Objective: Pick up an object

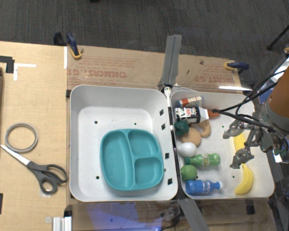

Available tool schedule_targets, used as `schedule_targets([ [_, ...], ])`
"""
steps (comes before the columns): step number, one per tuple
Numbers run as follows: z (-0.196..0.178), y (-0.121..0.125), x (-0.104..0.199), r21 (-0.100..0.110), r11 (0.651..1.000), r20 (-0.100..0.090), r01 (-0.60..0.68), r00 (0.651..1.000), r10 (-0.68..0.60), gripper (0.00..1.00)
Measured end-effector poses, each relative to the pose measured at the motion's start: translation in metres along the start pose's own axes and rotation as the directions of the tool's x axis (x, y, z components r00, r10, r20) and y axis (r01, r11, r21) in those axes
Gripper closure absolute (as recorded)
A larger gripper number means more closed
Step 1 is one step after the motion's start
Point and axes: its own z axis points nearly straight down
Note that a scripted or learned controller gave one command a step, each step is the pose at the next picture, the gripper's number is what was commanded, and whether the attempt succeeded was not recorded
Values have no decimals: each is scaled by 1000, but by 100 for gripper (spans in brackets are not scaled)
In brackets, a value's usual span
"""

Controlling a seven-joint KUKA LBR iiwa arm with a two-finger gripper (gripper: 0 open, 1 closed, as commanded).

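Banana is my likeliest target: it lies in the right bin, along the right-hand side, curving from beside my fingertips down toward the near corner. I am the gripper, hanging over that bin with my jaws spread apart and nothing between them. One fingertip seems to sit just beside the banana's upper end, though I cannot tell whether it touches.

Against the bin's left wall crowd the other candidates: a green bottle, a blue bottle, a white egg, a green ball, and a red-capped bottle further back. The left bin carries a teal divided plate. Scissors and a tape roll rest on the bench, well apart from my work.

I judge this the approach step, with no grasp made. Next I should centre my jaws across the banana's narrow width, lower until the fruit sits between my fingers, then close and lift straight up. The bin's right wall is near, so I must mind the outer finger.
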Motion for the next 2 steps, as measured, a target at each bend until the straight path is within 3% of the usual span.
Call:
schedule_targets([
  [1,130,-7,-42,0,998,2,-68,998,68,0],
  [2,67,-47,-135,1,970,5,-241,970,241,0],
])
